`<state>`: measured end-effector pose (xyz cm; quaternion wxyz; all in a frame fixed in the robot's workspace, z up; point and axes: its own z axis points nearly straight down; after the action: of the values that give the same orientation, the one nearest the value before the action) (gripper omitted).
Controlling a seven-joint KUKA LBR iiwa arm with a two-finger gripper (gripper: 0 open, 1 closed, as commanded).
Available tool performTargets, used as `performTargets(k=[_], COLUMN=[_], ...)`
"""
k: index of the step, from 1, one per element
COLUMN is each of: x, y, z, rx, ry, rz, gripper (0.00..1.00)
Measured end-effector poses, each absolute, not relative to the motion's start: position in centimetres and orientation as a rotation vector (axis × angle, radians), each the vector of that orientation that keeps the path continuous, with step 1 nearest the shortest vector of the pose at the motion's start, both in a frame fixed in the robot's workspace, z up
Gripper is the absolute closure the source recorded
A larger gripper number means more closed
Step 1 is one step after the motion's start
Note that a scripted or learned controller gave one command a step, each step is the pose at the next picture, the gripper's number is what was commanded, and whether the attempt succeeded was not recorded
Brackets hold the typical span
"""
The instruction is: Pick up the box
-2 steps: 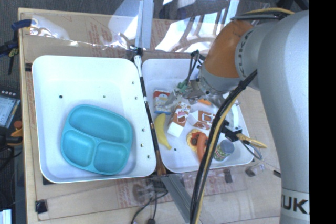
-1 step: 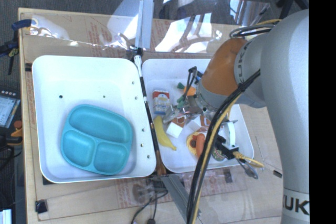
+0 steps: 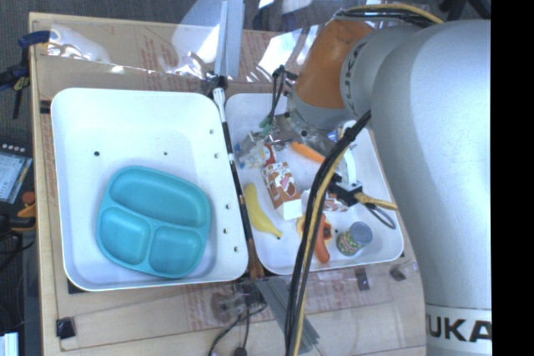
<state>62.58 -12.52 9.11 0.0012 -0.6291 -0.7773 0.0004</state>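
We saw the box point(image 3: 280, 182), red/white carton, lying flat in the right bin point(image 3: 380, 171), approx. mid-bin. The gripper point(image 3: 275, 132) sat just above the box's top end, under the orange band point(image 3: 327, 67); fingers hidden by wrist & clutter, so we couldn't tell apart or together. A banana point(image 3: 260, 214) lay just left of the box, a small can point(image 3: 355, 239) lower right. The teal tray point(image 3: 154, 221) sat in the left bin point(image 3: 83, 117), well left of the box.

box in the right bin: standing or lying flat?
Lying flat. The box shows its broad printed face up on the right bin floor, between the banana and the arm's cables.
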Motion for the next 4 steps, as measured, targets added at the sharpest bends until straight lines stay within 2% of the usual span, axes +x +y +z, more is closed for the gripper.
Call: performTargets(k=[1,2,3,4], x=[62.6,62.6,57.2,48.1], y=[-12.5,-12.5,-12.2,-13.6], z=[10.1,10.1,9.1,9.1], rx=[-1.971,-1.971,-1.783,-1.613], ry=[-2.442,-2.442,-2.584,-2.691], rz=[0.002,0.003,0.004,0.001], gripper=[1.0,0.0,0.0,0.0])
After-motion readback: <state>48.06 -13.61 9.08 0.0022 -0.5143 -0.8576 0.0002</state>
